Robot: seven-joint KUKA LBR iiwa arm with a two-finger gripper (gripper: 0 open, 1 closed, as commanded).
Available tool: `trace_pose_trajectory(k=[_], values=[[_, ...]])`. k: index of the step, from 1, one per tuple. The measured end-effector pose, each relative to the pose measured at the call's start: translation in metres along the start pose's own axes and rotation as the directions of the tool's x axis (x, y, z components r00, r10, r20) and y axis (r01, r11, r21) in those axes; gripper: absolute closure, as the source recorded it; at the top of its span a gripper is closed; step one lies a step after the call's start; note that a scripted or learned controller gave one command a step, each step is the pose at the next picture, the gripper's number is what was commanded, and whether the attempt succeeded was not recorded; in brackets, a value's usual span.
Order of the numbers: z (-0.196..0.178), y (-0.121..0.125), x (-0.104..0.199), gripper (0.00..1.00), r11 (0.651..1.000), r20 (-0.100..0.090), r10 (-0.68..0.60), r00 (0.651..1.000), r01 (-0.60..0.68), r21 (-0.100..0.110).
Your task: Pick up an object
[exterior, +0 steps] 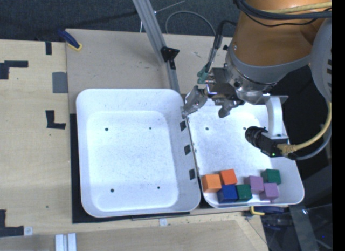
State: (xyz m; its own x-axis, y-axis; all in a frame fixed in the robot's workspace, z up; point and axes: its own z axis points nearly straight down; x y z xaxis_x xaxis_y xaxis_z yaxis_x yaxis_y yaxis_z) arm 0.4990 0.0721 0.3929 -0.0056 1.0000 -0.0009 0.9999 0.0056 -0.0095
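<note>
This is looking like a robotics lab, not a home or shop. A big grey and orange industrial arm (280, 23) is hanging over a plain wooden bench (118, 55), with cables (307, 142) trailing off it. Two shallow white bins (129, 153) are sitting side by side, one holding small coloured test blocks (240, 185). Black tape marks (51, 119) are dotting the bench, and an aluminium strut (151, 23) is running across.

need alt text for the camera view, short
A grey KUKA arm with an orange band hangs its gripper over the far edge of the right bin, gripping nothing visible. Seven small blocks, orange, blue, green and purple, cluster at that bin's near edge. The left bin sits alongside.
</note>
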Motion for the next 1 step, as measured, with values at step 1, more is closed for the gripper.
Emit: trace_pose_trajectory(k=[1], values=[[-0.0837, 0.0033, -0.1396, 0.0, 1.0, 0.002, 0.013, 1.0, -0.013, -0.014]])
